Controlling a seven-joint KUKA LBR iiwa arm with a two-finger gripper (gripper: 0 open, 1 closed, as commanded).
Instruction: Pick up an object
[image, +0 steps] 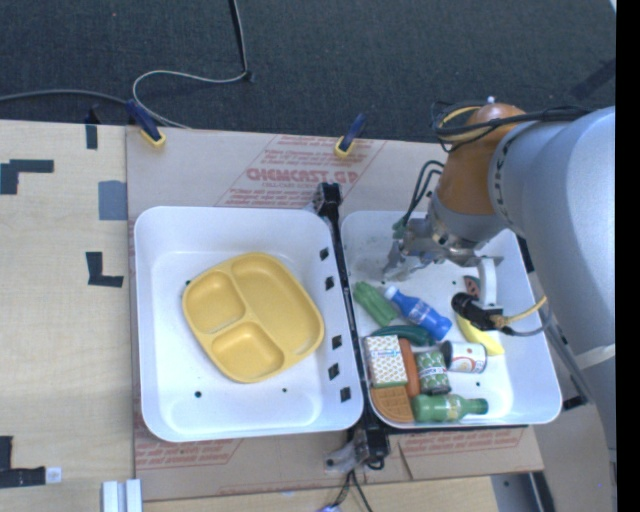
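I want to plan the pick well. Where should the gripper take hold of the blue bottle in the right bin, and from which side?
Probably across the blue bottle at mid-body, coming from straight above. It lies flat and slanted, white cap toward the gripper, so the fingers should close across its narrow width. A green bottle lies close on its left and a yellow toy on its right, so a side approach looks crowded.

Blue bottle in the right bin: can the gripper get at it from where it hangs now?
Probably yes. The gripper hangs just above the blue bottle, which lies on top of the pile with nothing over it, though the green bottle crowds one side.
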